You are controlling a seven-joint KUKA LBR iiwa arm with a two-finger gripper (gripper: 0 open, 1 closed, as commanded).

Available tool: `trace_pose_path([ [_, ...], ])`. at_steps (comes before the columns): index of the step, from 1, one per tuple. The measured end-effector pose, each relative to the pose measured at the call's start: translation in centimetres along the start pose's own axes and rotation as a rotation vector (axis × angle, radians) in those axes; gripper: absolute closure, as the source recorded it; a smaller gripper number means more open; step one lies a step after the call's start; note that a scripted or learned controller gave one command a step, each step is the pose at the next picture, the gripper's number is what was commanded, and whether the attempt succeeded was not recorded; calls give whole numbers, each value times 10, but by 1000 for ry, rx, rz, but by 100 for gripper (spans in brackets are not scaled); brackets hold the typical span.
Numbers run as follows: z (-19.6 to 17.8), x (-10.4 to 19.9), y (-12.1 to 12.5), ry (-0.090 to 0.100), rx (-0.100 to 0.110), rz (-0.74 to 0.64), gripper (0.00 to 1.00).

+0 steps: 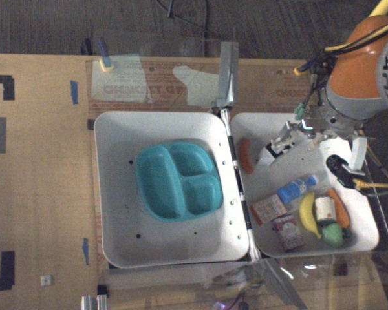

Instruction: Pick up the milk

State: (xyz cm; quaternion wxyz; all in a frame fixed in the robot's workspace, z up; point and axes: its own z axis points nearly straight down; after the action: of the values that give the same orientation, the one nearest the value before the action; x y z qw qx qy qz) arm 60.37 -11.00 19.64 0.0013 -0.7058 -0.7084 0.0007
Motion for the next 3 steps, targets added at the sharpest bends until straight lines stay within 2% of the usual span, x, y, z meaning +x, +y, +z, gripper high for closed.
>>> trace_pose_path([
  [1, 98, 5, 14, -1, -2, -15, 0],
  [2, 91, 2, 11, 0, 10, -9, 100],
  [3, 9, 34, 36, -1, 2, -95, 100],
])
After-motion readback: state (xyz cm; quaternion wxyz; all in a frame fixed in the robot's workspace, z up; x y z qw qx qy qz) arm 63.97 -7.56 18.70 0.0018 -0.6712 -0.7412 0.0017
